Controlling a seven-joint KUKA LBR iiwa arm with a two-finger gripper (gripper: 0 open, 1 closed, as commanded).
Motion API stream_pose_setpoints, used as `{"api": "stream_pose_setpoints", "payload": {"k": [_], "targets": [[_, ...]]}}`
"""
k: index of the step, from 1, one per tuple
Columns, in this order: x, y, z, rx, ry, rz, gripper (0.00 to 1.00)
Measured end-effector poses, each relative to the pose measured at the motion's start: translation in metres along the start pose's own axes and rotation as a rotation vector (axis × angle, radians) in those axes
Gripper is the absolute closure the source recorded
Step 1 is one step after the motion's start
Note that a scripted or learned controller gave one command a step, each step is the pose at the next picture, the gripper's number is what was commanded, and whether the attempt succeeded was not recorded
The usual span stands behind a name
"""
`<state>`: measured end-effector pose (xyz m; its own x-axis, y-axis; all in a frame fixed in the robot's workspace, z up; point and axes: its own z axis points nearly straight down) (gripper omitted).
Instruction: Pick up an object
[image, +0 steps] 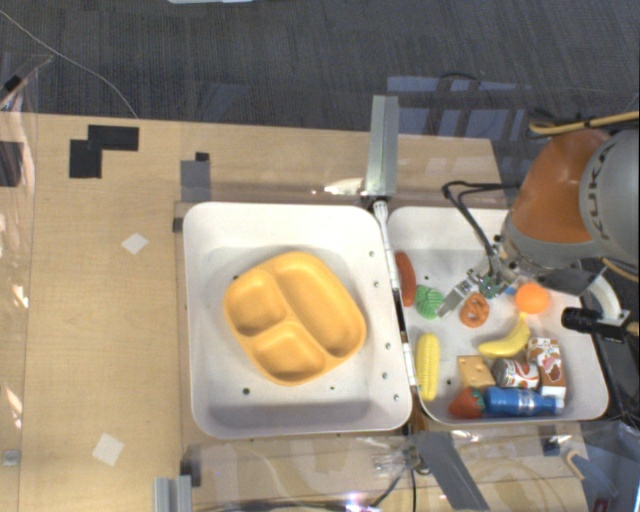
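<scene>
Blue bottle (518, 403) lies on its side along the near wall of the right bin (440, 225), closest to the lens. Above it, the gripper (478, 290) hangs low at mid-bin; whether its fingers are apart or together cannot be told from this angle, and nothing shows between them. Just beside it lies an orange ring-shaped toy (474, 311), the likeliest target: probably light, stiff plastic, smooth, best pinched across its rim. Its hole faces upward, so it has no real long axis. Outward sit a green toy (429, 301), an orange ball (533, 298), a banana (505, 341) running roughly left to right, a corn cob (427, 364) and a red sausage (405, 277). In the left bin (210, 400) rests a yellow divided tray (292, 315).
</scene>
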<state>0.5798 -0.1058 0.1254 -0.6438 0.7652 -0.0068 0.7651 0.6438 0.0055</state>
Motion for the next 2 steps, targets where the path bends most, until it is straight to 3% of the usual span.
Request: {"api": "stream_pose_setpoints", "payload": {"k": [1, 2], "targets": [[-0.048, 0.016, 0.038, 0.0, 0.0, 0.492, 0.0], [-0.086, -0.019, 0.038, 0.001, 0.002, 0.757, 0.0]]}}
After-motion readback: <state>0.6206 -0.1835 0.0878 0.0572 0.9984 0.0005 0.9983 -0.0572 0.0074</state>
